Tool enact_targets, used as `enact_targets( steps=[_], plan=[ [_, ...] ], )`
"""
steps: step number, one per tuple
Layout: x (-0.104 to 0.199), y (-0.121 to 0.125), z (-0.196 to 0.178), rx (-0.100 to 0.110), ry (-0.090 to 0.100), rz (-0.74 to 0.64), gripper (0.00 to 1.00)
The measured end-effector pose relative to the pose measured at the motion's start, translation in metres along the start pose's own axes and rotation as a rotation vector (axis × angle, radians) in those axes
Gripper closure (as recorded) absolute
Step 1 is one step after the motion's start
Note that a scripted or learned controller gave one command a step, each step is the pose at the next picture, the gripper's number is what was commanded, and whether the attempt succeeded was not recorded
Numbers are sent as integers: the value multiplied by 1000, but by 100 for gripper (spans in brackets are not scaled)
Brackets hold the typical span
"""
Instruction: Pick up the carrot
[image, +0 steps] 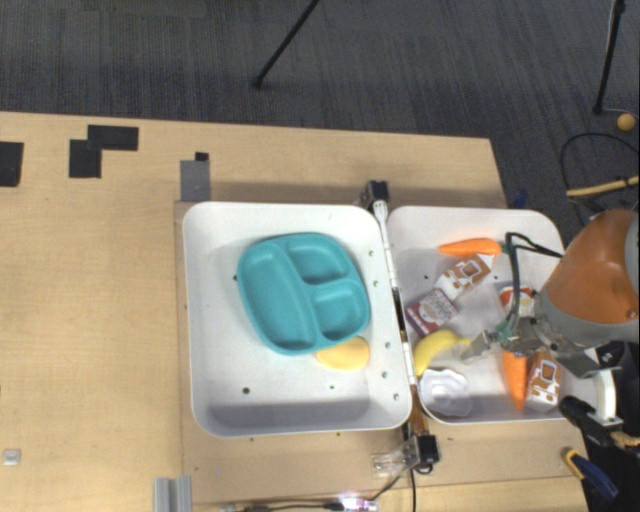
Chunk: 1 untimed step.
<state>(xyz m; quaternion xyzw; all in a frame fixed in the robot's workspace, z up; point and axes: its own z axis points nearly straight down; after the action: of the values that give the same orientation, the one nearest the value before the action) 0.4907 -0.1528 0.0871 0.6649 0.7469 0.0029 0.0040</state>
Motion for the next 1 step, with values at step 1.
enact_targets(
  steps=[1],
  plan=[
    [-1, 4, -13, -10, -5, -1, 100]
  ],
)
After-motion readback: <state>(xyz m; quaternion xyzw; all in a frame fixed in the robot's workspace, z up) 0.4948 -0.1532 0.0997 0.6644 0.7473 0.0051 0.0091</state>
